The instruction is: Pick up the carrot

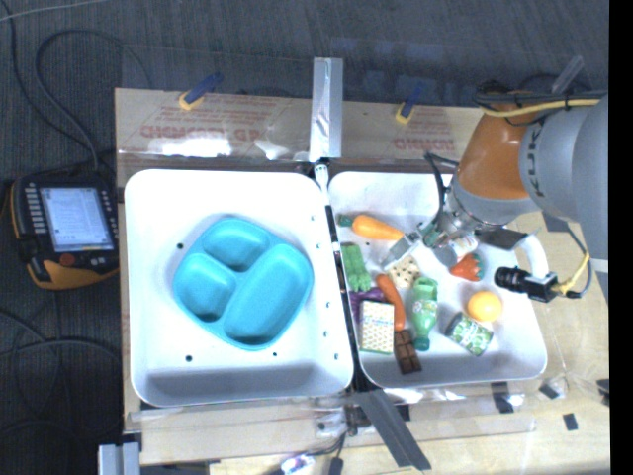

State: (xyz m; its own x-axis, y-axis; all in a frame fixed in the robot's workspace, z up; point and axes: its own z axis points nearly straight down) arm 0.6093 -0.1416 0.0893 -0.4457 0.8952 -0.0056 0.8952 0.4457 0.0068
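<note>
1. Orange carrot (pixel 377 229) lies in the right bin (pixel 534 359), toward its far left corner — apart from the gripper (pixel 438 234).
2. Whether the pincer is open or closed, I cannot tell.
3. Left bin (pixel 148 364) holds a blue divided tray (pixel 242 280).

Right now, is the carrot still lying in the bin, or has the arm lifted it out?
In the bin. The carrot lies on the right bin's floor near its far-left corner, with the gripper beside it.
</note>
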